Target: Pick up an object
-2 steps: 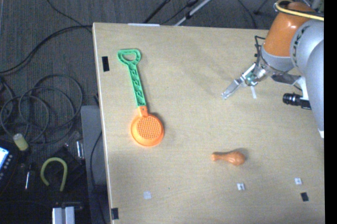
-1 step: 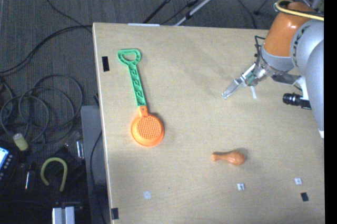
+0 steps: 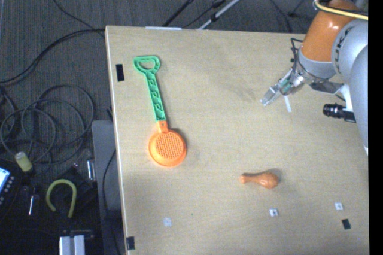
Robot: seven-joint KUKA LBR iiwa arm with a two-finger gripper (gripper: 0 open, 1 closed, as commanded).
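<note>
A: Wood-toned bench top (image 3: 227,68), seen from above at a slant. Where is your claw?

B: My gripper (image 3: 276,96) hangs at the right side, above bare surface. Its two pale fingers (image 3: 269,96) stand apart, with nothing between them.

A: And the objects?

B: An orange pear-shaped piece (image 3: 261,179) lies below my claw, well apart from it. A strainer (image 3: 158,113) (green handle, orange mesh head) lies far to the left. Cables (image 3: 42,110) trail on the grey floor.

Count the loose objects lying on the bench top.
2. A strainer with a green handle and orange head lies toward the left; a small orange drumstick-shaped piece lies lower, right of centre. None seems hidden.
</note>
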